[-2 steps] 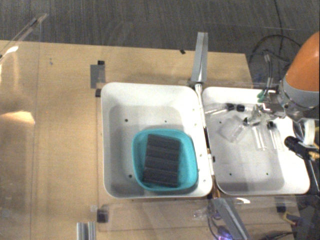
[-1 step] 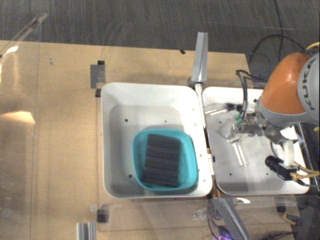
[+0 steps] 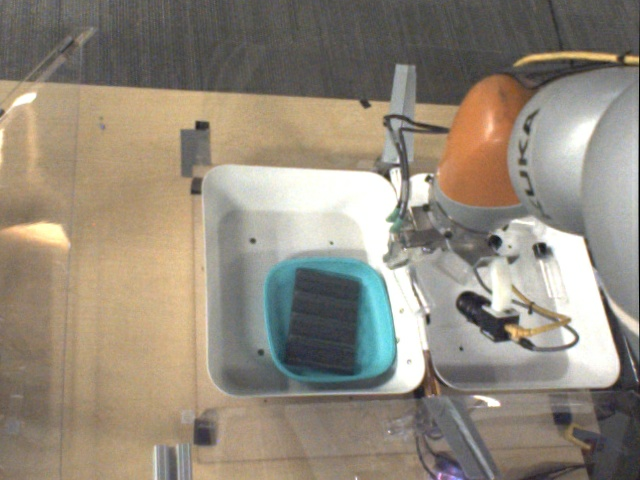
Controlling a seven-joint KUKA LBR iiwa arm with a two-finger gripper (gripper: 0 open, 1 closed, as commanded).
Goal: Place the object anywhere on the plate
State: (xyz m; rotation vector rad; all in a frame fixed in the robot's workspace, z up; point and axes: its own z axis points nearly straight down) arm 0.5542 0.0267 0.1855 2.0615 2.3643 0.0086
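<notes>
A dark ridged rectangular block (image 3: 324, 320) lies flat on the teal square plate (image 3: 379, 293) in the front half of the left bin (image 3: 235, 268). My gripper (image 3: 401, 245) hangs over the divide between the two bins, just beyond the plate's far right corner and up-right of the block. Nothing shows in its grasp. The grey arm with its orange band (image 3: 480, 158) reaches in from the right above the right bin.
The right white bin (image 3: 585, 363) lies under the arm, with much of its floor hidden by the wrist. A grey post (image 3: 402, 98) stands behind the bins. Wooden bench surface (image 3: 100, 288) stretches to the left.
</notes>
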